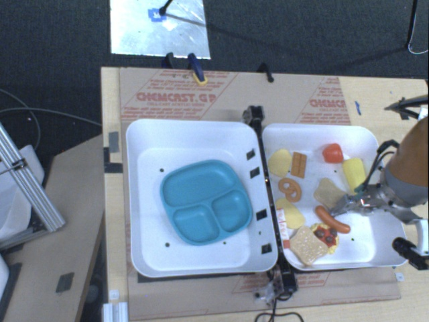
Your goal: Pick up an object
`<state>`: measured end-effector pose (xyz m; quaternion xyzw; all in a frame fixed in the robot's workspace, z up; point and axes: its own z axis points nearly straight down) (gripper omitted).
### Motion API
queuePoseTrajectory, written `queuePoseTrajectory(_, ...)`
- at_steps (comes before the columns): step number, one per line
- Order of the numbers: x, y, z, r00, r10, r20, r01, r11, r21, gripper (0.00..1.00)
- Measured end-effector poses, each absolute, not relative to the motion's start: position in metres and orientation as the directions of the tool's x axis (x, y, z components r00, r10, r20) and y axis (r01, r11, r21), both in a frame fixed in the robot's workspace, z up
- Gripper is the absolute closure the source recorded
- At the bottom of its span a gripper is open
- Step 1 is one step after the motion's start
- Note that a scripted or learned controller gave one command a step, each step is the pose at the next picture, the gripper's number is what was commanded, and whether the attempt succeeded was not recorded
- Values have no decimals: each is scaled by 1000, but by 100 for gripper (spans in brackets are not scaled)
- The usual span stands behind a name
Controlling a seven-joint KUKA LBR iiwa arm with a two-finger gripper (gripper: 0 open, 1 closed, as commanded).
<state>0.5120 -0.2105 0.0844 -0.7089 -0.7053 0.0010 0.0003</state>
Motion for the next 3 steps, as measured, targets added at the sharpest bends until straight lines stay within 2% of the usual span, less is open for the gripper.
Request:
queuePoseTrajectory(1, 583, -142, 182, -13, 1000, -1, 1000, 13, 16, 0)
queuePoseTrajectory(2, 620, -119, 79, -8, 1000, 1, 1000, 8, 0, 0)
queuePoseTrajectory(3, 548, -148, 84, 3, 1000, 0, 1000, -3, -4, 0)
